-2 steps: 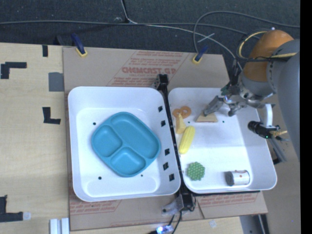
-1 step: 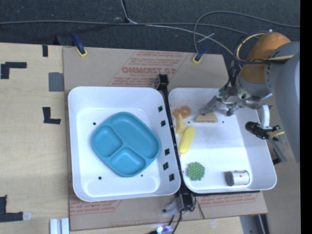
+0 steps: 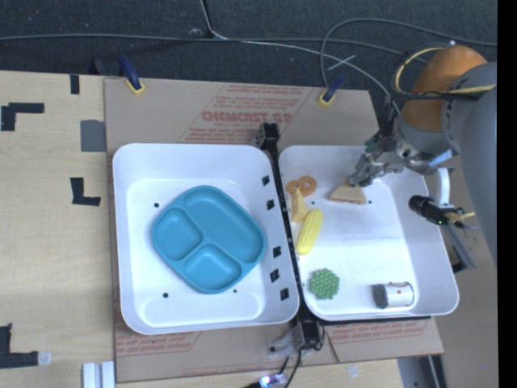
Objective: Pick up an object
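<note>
The left bin (image 3: 137,241) holds a big blue plate (image 3: 208,238) with three dips in it. It looks smooth and hard. The right bin (image 3: 420,241) holds small toy food. The gripper (image 3: 361,178) hangs over the top of that bin, its tip at the tan wedge (image 3: 349,194), which lies flat just below it and to the left, with its long side going left to right. Nobody can tell its grip from here. Smaller things lie farther off: a yellow corn (image 3: 309,231), a bumpy green ball (image 3: 325,283), a pretzel (image 3: 303,187), a shiny can (image 3: 394,295).
</note>
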Controlling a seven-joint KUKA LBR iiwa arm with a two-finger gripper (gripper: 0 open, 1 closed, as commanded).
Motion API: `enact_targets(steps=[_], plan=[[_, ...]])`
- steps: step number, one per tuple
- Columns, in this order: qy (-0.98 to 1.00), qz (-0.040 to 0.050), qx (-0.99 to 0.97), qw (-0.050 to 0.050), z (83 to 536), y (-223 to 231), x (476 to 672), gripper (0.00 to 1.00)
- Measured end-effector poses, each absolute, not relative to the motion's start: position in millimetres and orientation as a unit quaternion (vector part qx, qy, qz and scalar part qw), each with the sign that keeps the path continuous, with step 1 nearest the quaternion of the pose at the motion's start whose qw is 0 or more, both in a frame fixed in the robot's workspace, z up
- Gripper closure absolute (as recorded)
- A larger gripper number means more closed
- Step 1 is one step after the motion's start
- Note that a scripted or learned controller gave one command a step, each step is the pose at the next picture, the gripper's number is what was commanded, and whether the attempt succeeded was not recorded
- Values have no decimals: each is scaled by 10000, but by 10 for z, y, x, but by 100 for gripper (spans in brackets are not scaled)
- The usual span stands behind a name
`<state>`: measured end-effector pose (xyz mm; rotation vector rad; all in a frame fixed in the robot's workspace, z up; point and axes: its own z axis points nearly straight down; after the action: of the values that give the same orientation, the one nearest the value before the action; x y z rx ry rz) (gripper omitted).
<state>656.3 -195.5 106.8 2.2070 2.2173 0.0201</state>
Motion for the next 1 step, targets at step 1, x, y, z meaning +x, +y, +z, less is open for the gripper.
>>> enact_targets(steps=[1], plan=[[7075,9,7068,25,1689,-1998,6621,100]])
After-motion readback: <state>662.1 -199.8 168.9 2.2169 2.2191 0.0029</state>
